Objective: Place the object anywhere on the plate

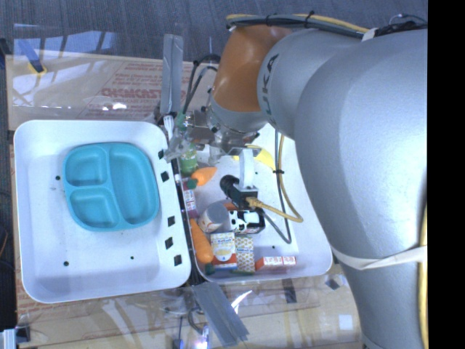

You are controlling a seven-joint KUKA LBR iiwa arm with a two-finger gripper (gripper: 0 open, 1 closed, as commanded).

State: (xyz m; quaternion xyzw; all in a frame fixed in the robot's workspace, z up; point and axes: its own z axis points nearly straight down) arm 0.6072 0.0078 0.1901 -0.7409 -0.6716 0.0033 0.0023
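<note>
Table (87, 86) with a clear sheet over printed cardboard, left white bin (29, 267) at nine o'clock, right white bin (309, 246) touching its three o'clock side, near centre

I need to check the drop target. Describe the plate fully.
The plate is light blue, looks like plastic, with rounded corners and three compartments: two smaller ones on the left and a long one on the right. It lies flat, slightly rotated, in the left bin, on the bin's white floor. Nothing rests on it.
</note>
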